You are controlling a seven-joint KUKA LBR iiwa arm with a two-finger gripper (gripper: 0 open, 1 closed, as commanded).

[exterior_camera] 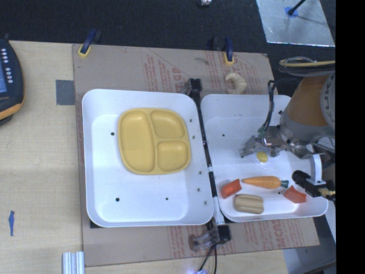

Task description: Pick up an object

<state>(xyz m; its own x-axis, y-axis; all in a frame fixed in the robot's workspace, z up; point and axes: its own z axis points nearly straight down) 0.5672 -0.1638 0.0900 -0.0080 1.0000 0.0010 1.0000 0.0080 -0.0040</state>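
jaws (254, 146) low in the right bin (228, 116), beside a small yellow thing (262, 157); can't tell if apart or together. toy carrot (262, 182) just below, near enough to grab.

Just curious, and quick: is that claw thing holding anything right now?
Gripper: low in the right bin, just above a small yellow object; whether it grips anything cannot be told.
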